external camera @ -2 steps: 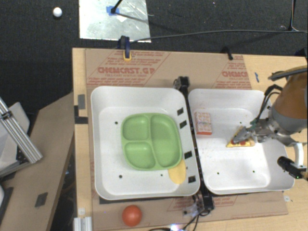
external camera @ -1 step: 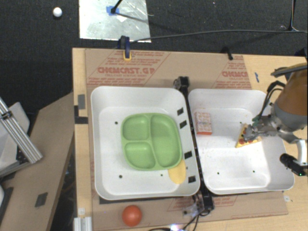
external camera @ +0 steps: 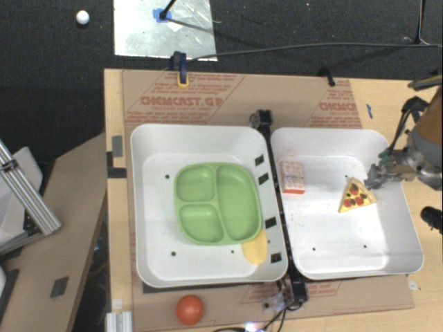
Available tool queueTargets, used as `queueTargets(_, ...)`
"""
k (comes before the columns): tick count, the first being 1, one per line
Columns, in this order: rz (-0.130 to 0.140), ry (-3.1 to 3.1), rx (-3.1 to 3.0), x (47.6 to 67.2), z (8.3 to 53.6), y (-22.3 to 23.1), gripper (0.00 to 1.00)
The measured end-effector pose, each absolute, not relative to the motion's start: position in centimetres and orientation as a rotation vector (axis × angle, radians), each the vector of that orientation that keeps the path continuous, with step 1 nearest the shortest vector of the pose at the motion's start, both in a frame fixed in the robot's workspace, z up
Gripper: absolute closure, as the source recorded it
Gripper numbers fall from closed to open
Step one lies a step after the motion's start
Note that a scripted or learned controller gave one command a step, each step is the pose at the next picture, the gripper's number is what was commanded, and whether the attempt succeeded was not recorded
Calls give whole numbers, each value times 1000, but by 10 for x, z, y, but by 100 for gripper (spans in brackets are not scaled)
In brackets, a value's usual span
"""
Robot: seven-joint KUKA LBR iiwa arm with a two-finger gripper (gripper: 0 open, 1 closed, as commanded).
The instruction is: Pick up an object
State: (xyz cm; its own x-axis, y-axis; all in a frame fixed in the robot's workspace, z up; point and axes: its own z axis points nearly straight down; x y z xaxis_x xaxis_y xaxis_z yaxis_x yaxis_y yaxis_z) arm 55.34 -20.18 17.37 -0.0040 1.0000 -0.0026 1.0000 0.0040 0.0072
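Brown counter holds two white bins. My end effector sits just beside the pizza slice in the right bin; I cannot tell its grip. It may bump the slice away.

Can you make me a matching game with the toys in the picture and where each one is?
Things:
1. green divided plate
2. pizza slice
3. orange ball
4. small white ball

Places:
A. on the black surface at the top left
B. in the right bin, close to the gripper
C. on the bench in front of the left bin
D. in the middle of the left bin

Right pairs: 1-D, 2-B, 3-C, 4-A
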Motion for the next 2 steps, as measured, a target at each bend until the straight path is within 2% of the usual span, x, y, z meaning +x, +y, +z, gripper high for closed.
queueTargets(1,4,2223,2213,555,204,-202,100)
queueTargets(2,3,2230,2212,555,199,-154,100)
